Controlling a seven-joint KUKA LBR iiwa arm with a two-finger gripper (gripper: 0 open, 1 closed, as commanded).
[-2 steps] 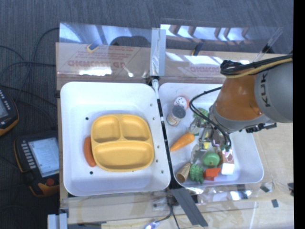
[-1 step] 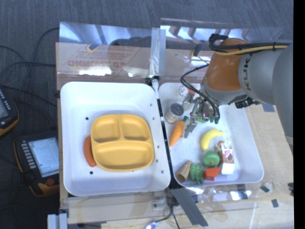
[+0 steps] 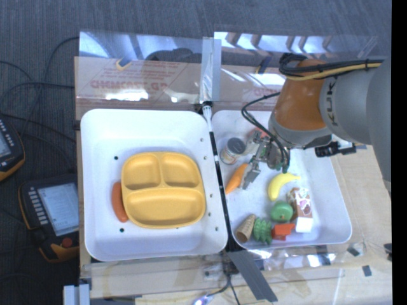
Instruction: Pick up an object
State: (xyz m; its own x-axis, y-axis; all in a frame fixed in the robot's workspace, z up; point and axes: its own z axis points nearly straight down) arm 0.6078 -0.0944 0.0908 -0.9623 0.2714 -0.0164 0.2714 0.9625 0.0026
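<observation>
Grey arm, orange wrist band, enters from 3 o'clock, over right bin. Left bin at 9 o'clock carries yellow divided tray; red sausage touches tray's 9 o'clock edge. Gripper sits low in right bin's 10 o'clock zone, fingers narrowly apart, nothing between them. Orange carrot just beside gripper at 8 o'clock. Yellow banana at gripper's 4 o'clock. Green pepper below banana. Small round jar at gripper's 10 o'clock.
</observation>
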